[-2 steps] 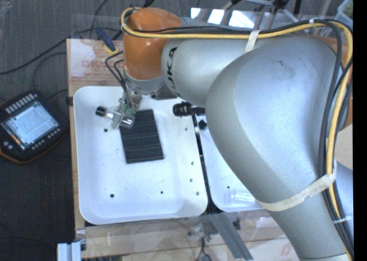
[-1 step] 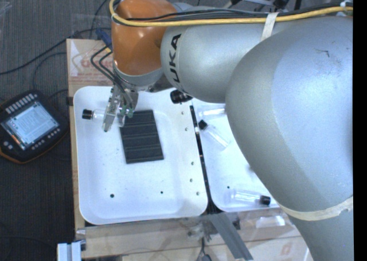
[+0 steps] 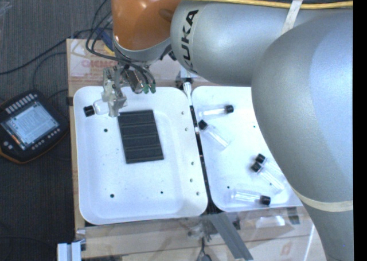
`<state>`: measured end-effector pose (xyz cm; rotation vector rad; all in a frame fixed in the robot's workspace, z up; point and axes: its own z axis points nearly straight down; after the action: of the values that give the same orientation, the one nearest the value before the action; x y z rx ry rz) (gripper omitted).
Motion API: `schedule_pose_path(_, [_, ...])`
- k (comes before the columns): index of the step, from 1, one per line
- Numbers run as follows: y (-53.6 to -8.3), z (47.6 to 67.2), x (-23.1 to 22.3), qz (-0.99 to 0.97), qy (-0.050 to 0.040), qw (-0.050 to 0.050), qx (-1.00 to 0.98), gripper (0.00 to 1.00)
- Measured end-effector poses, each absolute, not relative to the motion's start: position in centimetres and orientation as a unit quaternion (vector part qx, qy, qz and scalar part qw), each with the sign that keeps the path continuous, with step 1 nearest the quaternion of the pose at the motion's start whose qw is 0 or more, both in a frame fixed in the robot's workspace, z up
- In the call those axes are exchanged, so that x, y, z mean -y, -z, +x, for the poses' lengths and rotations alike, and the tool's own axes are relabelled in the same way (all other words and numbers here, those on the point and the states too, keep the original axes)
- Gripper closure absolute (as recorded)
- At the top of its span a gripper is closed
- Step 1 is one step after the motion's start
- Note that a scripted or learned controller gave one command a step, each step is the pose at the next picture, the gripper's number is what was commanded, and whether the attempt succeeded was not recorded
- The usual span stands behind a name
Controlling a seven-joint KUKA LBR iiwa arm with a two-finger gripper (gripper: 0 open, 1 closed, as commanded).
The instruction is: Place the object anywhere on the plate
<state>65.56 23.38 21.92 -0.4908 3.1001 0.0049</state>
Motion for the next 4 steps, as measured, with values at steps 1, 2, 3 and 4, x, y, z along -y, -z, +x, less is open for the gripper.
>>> schedule_pose_path(1, [-22.8,65.6,-23.6,-0.156,-0.0057,0.002,-0.988,1.0])
schedule_pose_path(2, [-23.6,65.6,-23.8,-0.156,-0.0085,0.003,-0.988,1.0])
schedule_pose_path(3, [-21.0,56.6,-23.3,-0.312,-0.0012,-0.001,-0.95,1.0])
schedule_pose_path(4, [-20.5,64.0,-23.4,-0.453,-0.0018,0.001,-0.892,1.0])
